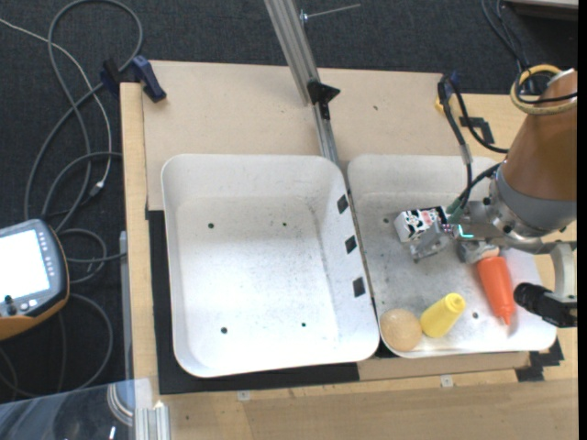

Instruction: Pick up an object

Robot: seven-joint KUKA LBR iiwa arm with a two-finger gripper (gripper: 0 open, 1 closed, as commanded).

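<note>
In the right bin [385, 177] a small black-and-white patterned object [413, 220] lies near the middle. My gripper [426, 244] reaches in from the right and sits low, right against the near side of that object. Nothing shows whether the object is between its fingers. An orange carrot-shaped toy [496, 287] lies just right of the gripper, pointing toward the bin's front. A yellow bottle-like toy [441, 315] and a tan round piece [400, 330] rest by the front rim.
The left bin [183, 246] stands beside the right one, and their rims meet at the centre. A slanted metal pole [292, 35] rises behind the bins. Blue clamps [147, 76] grip the bench's back edge.
</note>
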